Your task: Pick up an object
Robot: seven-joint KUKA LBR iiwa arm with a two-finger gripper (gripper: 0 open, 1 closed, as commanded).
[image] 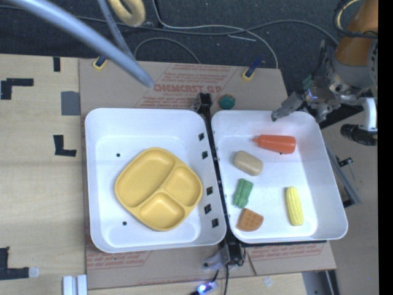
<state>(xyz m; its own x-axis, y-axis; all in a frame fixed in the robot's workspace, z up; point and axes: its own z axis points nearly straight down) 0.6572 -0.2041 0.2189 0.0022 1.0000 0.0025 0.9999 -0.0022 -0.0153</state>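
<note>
The right bin [319,165] holds an orange carrot [276,143] at its far side, a beige potato-like piece [247,162] below it, a green pickle [242,193], an orange waffle-textured wedge [250,220] and a yellow corn cob [294,206] toward the right. My gripper [284,110] hangs over the bin's far right corner, above and right of the carrot, with nothing seen in it. The arm reaches in from the upper right.
The left bin [98,165] carries a yellow divided plate [158,188]. A small teal object [228,101] lies on the cardboard just behind the bins. Cables run across the dark floor at the back.
</note>
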